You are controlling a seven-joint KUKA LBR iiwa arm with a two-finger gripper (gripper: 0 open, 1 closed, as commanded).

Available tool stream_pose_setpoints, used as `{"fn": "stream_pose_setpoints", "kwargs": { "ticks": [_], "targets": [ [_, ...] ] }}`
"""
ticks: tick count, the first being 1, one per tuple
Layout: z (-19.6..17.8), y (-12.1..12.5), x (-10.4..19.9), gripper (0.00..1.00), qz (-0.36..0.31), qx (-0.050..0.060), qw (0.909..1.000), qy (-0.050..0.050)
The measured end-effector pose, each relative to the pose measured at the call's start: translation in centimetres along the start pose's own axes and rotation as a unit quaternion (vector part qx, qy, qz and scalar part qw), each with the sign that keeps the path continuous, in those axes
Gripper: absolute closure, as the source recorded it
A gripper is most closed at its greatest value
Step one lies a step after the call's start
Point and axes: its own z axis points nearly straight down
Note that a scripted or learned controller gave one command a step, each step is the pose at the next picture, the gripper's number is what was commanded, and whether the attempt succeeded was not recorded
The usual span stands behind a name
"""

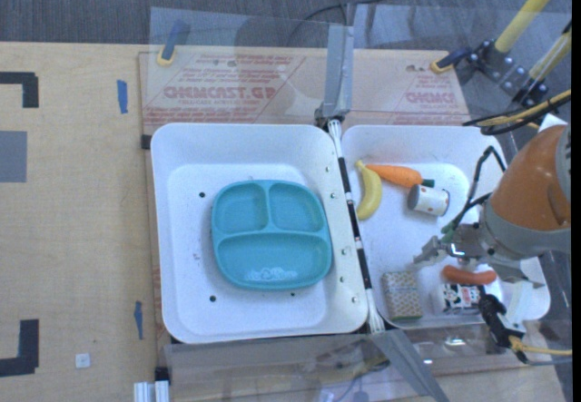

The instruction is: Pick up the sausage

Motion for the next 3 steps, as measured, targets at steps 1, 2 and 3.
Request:
{"fn": "stream_pose_setpoints", "kwargs": {
  "ticks": [1, 2, 3],
  "targets": [
    [-1.1, 0.1, -0.2, 1.00, 0.002, -0.002, 1.0000, 0.000],
    [-1.1, 0.1, -0.2, 0.00, 0.002, -0.002, 1.0000, 0.000],
    [0.0, 0.3, -2.3, 0.00, -0.008, 0.002, 1.0000, 0.003]
  ]
}}
